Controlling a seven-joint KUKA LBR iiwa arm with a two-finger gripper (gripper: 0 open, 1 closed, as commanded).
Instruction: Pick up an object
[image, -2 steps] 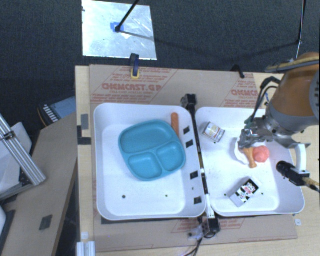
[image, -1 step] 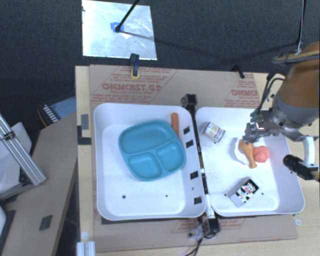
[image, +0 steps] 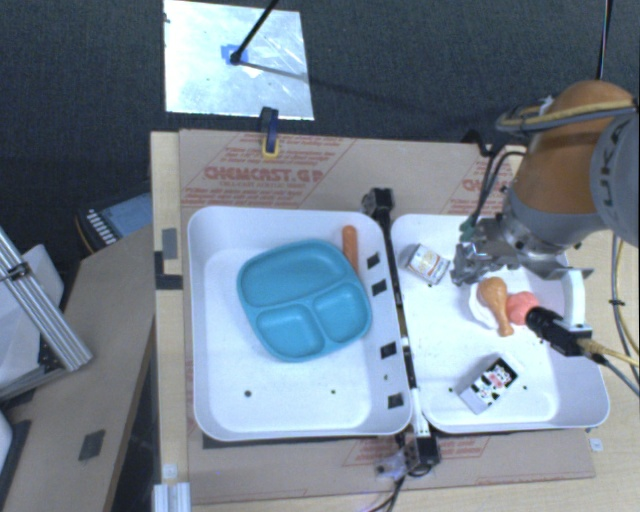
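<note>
Two bins: the left bin holds a blue tray and a carrot; the right bin holds the gripper. A drumstick lies just below-right of it, long axis running down-right. A jar lies just to its left. Finger spread: cannot tell.

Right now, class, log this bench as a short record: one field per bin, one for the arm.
left bin: blue divided plate; orange carrot-like stick at the plate's far edge
right bin: small jar, toy drumstick, pink piece, black-and-white box
arm: gripper low over right bin, between jar and drumstick; grip unclear
</note>
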